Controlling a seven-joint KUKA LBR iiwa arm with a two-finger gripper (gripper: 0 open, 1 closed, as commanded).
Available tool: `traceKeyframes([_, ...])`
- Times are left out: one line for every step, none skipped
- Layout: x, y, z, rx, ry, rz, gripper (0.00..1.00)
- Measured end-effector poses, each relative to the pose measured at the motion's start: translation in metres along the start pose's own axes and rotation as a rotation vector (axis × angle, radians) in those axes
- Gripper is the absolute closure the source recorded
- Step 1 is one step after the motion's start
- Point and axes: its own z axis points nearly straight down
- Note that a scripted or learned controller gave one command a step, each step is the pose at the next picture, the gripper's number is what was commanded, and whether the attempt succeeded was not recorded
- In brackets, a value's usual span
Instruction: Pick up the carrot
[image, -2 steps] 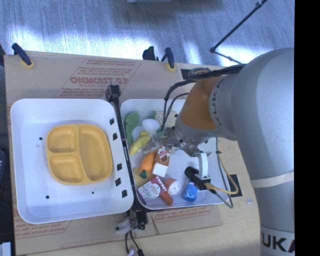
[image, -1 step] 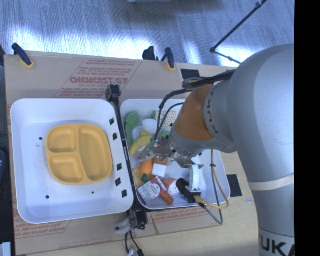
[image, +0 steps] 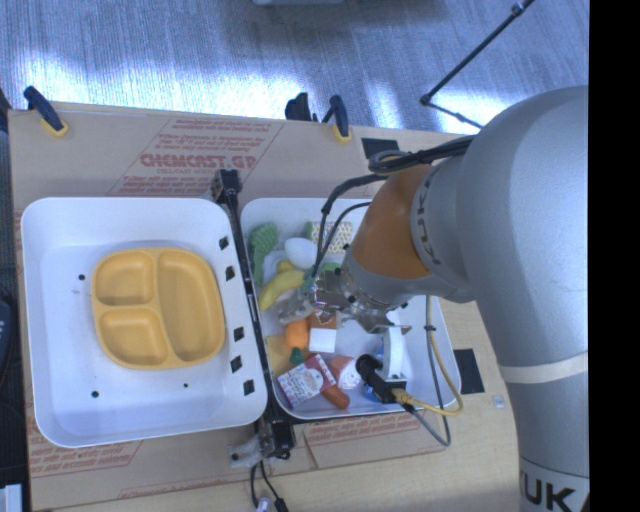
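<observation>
The carrot (image: 297, 333), a short orange piece, lies in the middle of the right bin (image: 448, 372), beside a white cube (image: 322, 340). My gripper (image: 324, 303) hangs low over the bin's middle, just above and to the right of the carrot, among the items. The grey wrist with its orange band (image: 390, 240) covers the bin's right half and hides much of what lies under it. Nothing can be seen held.
The right bin also holds a yellow banana (image: 279, 286), a green item (image: 263, 243), a white egg (image: 298, 250), a red-and-white packet (image: 305, 382) and a reddish sausage-like piece (image: 336, 398). The left bin (image: 50, 400) bears a yellow divided plate (image: 158, 305).
</observation>
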Motion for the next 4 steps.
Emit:
traceKeyframes([-0.031, -0.047, -0.01, -0.02, -0.002, 0.066, 1.0])
traceKeyframes([-0.03, -0.05, -0.008, -0.007, 0.001, 0.067, 0.0])
traceKeyframes([-0.03, -0.05, -0.017, -0.003, 0.001, 0.06, 1.0])
traceKeyframes([0.011, -0.059, -0.212, -0.007, 0.0, 0.092, 1.0])
